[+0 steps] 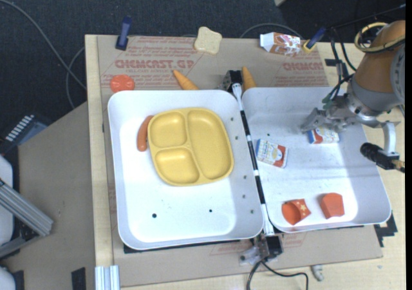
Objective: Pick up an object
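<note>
My gripper (324, 121) is over the back of the right bin (360, 173), its fingers spread open directly above a small red, white and blue carton (322, 136) lying on the bin floor. The carton's near edge shows just below the fingers, and nothing is held between them. A second small carton (271, 153) lies near the bin's left wall. Two orange-red blocks (295, 211) (332, 205) sit at the front of the same bin. The grey arm (376, 76) reaches in from the right.
The left bin (129, 205) holds a yellow divided plate (190, 145) with a sausage (142, 134) beside it. Behind the bins lie a bread slice (208, 39), a carton (280, 42), two carrots (185, 80) (248, 77) and a red disc (121, 82).
</note>
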Robot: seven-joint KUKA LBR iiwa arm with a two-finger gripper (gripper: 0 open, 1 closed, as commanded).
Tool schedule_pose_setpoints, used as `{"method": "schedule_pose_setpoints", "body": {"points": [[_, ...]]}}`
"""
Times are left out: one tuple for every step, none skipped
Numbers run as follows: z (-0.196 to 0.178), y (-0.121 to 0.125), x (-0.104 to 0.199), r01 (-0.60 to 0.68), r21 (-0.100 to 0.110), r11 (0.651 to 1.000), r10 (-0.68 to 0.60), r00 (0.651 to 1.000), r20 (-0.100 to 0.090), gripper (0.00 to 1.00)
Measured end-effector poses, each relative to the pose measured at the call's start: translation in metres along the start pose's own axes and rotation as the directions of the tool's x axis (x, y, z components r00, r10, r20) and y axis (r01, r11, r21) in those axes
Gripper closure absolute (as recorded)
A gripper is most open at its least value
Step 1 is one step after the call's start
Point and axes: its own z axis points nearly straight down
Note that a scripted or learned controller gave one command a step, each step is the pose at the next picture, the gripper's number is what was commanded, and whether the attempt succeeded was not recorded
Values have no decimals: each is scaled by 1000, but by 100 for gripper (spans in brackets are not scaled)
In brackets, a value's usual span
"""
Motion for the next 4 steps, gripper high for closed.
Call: {"method": "schedule_pose_setpoints", "body": {"points": [[-12, 2, 3, 3, -3, 1000, -3, 1000, -4, 100], [-70, -25, 0, -2, 5, 1000, 2, 1000, 1, 100], [-117, -100, 30, -2, 9, 1000, 2, 1000, -2, 100], [-121, -112, 48, -1, 10, 1000, 1, 1000, -3, 100]]}}
